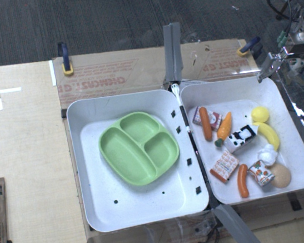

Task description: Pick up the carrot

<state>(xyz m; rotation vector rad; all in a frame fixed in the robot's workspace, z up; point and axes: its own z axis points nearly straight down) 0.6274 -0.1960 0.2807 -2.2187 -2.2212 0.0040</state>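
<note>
Tool sits at the frame's upper right, finger state indiscernible; carrot lies in the right bin.

Carrot between sausage, carton

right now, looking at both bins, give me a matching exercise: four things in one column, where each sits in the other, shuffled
Things:
1. carrot
2. green divided plate
3. banana
4. lemon

Places:
A. alone in the left bin
B. right bin, just above the banana
C. right bin, tilted, between a sausage and the black and white carton
D. right bin, curving down its right side

Pairs: 1-C, 2-A, 3-D, 4-B
</note>
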